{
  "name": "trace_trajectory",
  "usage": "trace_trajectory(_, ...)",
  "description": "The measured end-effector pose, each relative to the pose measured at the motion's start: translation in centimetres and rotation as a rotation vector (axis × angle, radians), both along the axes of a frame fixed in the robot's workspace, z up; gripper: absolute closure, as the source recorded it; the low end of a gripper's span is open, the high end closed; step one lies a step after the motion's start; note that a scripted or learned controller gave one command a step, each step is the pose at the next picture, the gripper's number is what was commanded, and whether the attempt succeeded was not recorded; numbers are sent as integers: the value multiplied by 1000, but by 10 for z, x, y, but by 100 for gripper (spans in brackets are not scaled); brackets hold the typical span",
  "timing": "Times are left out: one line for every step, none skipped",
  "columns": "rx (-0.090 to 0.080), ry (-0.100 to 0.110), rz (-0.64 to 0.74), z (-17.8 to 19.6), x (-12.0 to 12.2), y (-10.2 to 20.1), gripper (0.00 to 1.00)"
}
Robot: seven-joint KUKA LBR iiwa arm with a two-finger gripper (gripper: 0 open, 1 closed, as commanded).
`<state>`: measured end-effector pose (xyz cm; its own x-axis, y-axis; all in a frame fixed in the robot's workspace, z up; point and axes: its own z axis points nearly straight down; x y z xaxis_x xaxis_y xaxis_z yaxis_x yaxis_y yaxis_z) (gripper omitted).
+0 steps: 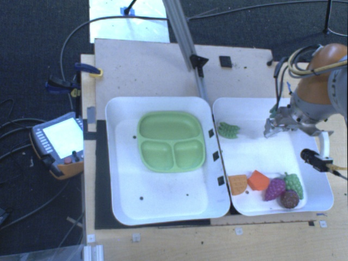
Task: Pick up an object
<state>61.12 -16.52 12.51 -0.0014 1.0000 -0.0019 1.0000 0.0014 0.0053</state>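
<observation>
Inspecting bench: two white bins side by side, arm entering from the right.
Arm: grey body with orange band (321, 72), reaching over the right bin (255, 110) (cabling loops above the wrist).
Gripper: the gripper (270, 133) hangs over the upper part of the right bin, above bare floor, tips pointing down and left.
Grasp state: nothing is seen between the tips; whether they stand parted or closed cannot be told at this size, so no hold is recorded.
Nearest candidate: green ridged toy (228, 129), lying alone near the bin's left wall, just left of the gripper and apart from it; its isolation makes it, in my judgement, the easiest target.
Other candidates: clustered along the lower edge of the same bin, namely an orange flat piece (237, 184), a red-orange block (259, 180), purple grapes (275, 188), green grapes (294, 184) and a dark round piece (289, 199); these touch or crowd one another, likely complicating a clean two-finger pick.
Left bin: left bin (163, 203) holds a green divided plate (172, 141) lying flat, well apart from the gripper.
Task status: pick judged not yet made; all objects rest on bin floors.
Risk: a descent here would likely meet bare floor beside the green toy.
</observation>
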Motion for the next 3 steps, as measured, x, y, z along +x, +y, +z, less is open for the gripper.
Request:
trace_trajectory(1, -1, -1, 45, -3, -2, 100)
trace_trajectory(0, -1, 3, 99, -1, -2, 100)
trace_trajectory(4, 2, 8, 108, -8, 47, 100)
